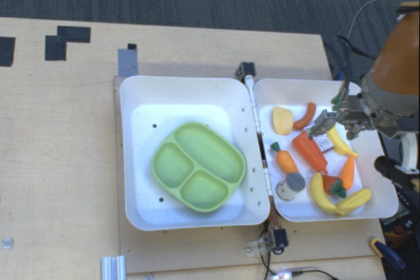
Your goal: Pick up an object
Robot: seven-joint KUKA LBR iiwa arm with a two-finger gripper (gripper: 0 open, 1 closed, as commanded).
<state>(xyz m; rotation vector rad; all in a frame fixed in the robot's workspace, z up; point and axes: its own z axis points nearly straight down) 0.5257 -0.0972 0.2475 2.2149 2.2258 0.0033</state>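
My gripper point(323, 126) hangs over the right bin point(387, 206), reaching in from the right. It is above the upper end of a long red-orange toy vegetable point(310, 151) and beside a small yellow banana point(340, 141). A red sausage point(304, 116) and a pale yellow piece point(283, 120) lie just to its left. Nearer the front are a small carrot point(285, 160), a grey can point(290, 185), another carrot point(348, 171), a strawberry point(334, 186) and two more bananas point(320, 194) point(355, 200). I see nothing held in the gripper.
The left bin point(141, 141) holds a green divided plate point(199, 167). A rail point(257, 134) separates the two bins. The arm's orange band point(400, 56) rises at the right. Cables and clamps lie by the front edge point(272, 242).
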